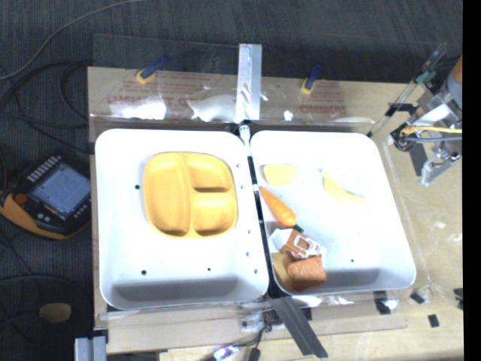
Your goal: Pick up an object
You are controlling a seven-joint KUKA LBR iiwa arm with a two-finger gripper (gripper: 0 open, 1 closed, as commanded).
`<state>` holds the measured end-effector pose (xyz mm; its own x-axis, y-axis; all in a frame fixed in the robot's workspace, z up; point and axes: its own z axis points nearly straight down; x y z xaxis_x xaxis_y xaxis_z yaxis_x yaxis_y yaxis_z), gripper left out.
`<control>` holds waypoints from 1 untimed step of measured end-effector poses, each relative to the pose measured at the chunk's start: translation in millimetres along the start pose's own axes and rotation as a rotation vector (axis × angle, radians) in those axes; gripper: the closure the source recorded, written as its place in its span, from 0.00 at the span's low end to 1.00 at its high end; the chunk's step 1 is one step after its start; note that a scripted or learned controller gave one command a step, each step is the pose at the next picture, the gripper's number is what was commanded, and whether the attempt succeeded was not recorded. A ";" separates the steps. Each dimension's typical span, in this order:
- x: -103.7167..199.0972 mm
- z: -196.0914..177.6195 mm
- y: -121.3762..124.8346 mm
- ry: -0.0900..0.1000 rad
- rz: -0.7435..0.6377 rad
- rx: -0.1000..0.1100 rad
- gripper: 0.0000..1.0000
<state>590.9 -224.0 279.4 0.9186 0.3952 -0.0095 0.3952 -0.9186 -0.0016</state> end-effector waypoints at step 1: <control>63.8 -60.5 26.3 0.002 0.003 0.000 0.00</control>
<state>660.5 -222.8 339.2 0.9198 0.3923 -0.0080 0.3923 -0.9199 -0.0017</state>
